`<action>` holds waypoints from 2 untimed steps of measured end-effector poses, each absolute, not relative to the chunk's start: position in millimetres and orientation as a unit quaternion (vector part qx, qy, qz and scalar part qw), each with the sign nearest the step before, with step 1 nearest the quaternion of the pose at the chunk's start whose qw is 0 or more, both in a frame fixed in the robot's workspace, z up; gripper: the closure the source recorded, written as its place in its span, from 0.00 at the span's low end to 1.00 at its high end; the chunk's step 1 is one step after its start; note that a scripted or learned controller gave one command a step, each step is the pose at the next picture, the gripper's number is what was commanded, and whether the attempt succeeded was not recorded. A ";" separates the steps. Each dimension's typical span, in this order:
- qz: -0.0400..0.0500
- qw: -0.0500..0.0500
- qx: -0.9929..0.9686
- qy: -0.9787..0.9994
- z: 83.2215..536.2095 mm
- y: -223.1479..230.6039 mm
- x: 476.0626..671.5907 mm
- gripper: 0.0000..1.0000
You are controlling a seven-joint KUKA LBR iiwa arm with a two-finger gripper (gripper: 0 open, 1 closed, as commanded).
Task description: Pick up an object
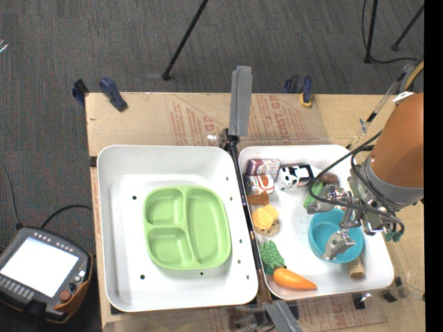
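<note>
The carrot (294, 279) lies nearest, at about 6 o'clock in the right bin (304, 151), flat on its side. Just beside it at 9 o'clock is a bumpy green toy (272, 256). A small brown peg (356, 269) sits by the bin's 5 o'clock corner.

A bit farther back stands the blue bowl (335, 237). The tool (341, 241) hangs right over it, low and close to the inside of the bowl. I can see grey metal there, but the picture is too blurry to say if the tool is wide or pinched together, or if it has anything at all.

The bowl looks like light, hard plastic. It is smooth and could slip, so I think the thin rim is the best place to pinch, one side in and one side out.

At 9 o'clock from the bowl is a yellow bumpy toy (266, 220). Behind that are a little brown and white carton (261, 175) and a black and white toy cow (296, 177), up near the far wall of the bin.

The left bin (118, 164) holds a green tray (187, 227) with three parts. Both bins sit on the desk (173, 116), which has cardboard on top. Blue clamps (111, 92) hold the far edge.
</note>
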State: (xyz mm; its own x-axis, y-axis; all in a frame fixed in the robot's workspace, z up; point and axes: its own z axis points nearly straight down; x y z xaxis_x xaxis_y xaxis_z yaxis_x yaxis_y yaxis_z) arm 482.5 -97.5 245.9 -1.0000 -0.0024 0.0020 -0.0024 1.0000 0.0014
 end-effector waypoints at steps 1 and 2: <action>-0.001 0.001 0.136 -0.991 85.9 -135.4 531.6 0.00; -0.001 -0.001 0.150 -0.989 87.6 -83.6 553.0 0.00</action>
State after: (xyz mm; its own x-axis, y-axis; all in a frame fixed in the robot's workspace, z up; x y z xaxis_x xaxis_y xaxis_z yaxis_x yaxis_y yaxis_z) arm 553.0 -83.6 87.6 -0.9549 -0.2970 -0.0020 -0.2970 0.9549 0.0014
